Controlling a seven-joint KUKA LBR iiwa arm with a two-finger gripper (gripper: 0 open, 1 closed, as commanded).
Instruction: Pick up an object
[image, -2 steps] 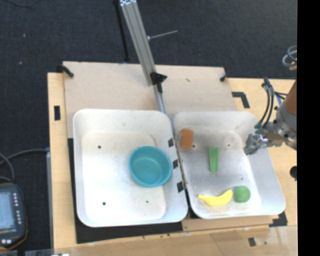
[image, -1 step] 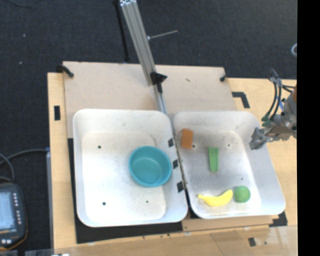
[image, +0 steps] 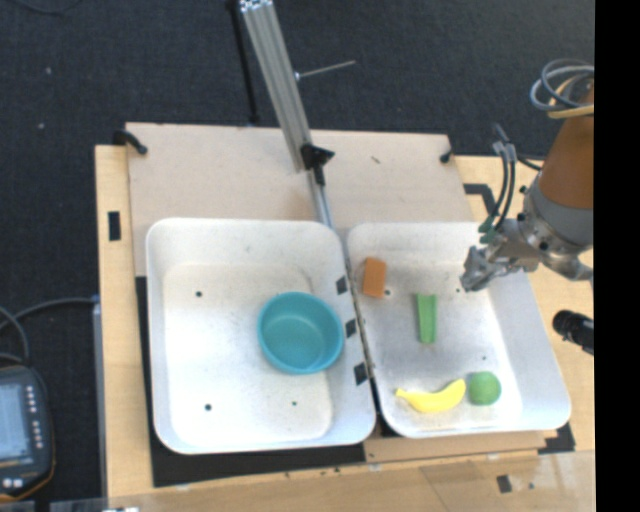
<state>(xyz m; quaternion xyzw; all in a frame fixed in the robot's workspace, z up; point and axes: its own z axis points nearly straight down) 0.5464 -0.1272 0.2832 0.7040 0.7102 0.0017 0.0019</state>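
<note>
Right white bin (image: 520, 340) holds a green block (image: 427, 318), long axis near-far; end effector (image: 478, 272) grip state unclear.

One fixed camera hangs above the bench (image: 115, 300), tilted down, far enough back to take in both white bins (image: 180, 260) whole; the arm (image: 570, 170) enters at about three o'clock.
</note>
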